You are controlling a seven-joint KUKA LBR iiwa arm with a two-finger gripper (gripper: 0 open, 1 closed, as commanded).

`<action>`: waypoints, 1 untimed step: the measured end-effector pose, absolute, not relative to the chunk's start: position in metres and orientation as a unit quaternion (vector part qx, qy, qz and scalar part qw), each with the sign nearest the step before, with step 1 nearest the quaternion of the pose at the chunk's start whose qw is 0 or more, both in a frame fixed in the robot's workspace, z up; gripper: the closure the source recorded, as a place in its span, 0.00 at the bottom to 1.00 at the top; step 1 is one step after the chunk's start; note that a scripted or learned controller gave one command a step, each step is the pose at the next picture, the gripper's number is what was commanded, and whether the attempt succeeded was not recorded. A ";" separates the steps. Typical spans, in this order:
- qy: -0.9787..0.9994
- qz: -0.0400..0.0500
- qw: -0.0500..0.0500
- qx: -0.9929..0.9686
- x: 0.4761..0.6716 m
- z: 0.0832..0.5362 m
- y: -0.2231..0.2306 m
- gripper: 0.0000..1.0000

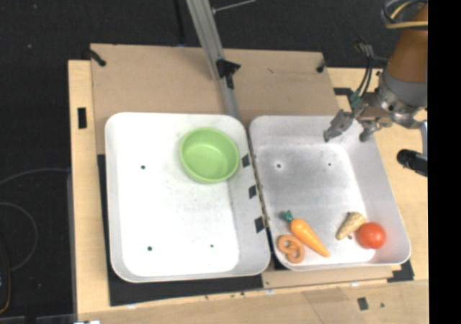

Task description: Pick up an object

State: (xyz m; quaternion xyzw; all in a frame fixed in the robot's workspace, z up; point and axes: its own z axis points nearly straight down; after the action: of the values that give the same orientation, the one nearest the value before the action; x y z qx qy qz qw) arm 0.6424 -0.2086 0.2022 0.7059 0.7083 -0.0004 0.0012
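Hovering over the right bin [374,171], nothing yet picked.

Gripper [350,130] spread and holding nothing, above the bin's far right corner. Toy carrot [308,236] lying at the bin's near edge, well apart from the gripper, with a pretzel-like piece [291,247] just beside it and a tomato [371,235] and a tan wedge [350,225] near the near right corner. Best to travel toward the near edge, line the fingers across the carrot's narrow width, then descend straight.

The wooden bench [83,193] is light brown. A flat brown board [166,85] lies on it. Two white bins sit on top, side by side and touching: the left bin [144,200] and the right bin [310,178].
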 end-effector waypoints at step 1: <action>0.709 -0.001 0.001 0.706 0.642 0.202 -0.209 0.00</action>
State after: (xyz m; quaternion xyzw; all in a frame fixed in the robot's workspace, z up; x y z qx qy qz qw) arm 0.6422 -0.2092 0.2023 0.7057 0.7085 -0.0013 0.0015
